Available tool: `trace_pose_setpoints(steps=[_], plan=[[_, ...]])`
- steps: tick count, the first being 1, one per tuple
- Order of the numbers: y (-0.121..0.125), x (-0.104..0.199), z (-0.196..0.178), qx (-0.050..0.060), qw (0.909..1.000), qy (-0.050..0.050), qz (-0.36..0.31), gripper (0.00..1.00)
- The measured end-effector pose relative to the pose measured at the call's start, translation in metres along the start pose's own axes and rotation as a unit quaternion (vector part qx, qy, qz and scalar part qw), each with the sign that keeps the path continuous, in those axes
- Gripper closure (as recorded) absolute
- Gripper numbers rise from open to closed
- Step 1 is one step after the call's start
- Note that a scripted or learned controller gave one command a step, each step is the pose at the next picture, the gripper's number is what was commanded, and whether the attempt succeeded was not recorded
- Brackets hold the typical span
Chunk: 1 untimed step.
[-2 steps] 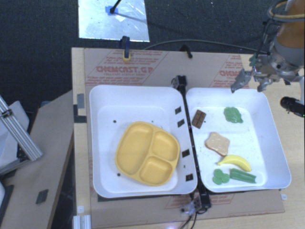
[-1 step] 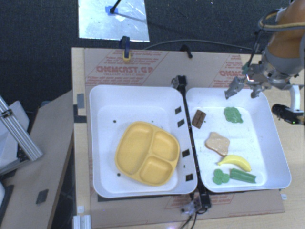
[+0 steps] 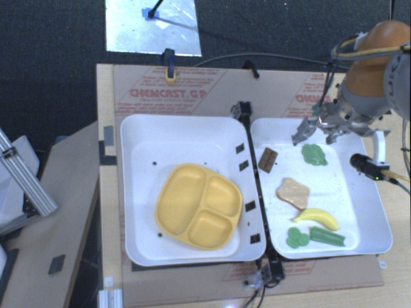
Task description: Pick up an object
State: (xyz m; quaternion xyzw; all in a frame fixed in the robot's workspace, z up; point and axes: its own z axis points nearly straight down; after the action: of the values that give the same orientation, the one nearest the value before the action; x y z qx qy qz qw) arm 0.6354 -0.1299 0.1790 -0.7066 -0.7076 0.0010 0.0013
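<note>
The gripper (image 3: 319,132) hovers with its fingers spread and bare; a green leafy piece (image 3: 314,154) lies just below, a brown block (image 3: 267,160) off to its left.

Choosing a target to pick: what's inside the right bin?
Right bin holds a brown block, green leafy piece, tan slice, banana and broccoli-like green piece. The gripper covers part of the far rim.

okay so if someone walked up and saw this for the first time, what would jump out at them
Probably the yellow divided plate, sitting alone in the left bin. Next, the gripper hanging over the far end of the right bin, just above a green leaf-shaped toy, with a banana nearer the front.
</note>
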Motion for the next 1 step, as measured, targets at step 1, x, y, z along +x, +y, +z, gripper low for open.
trace_pose_setpoints(steps=[1], plan=[[-0.01, 0.0004, 0.0505, -0.001, 1.0, 0.0, 0.0, 0.0]])
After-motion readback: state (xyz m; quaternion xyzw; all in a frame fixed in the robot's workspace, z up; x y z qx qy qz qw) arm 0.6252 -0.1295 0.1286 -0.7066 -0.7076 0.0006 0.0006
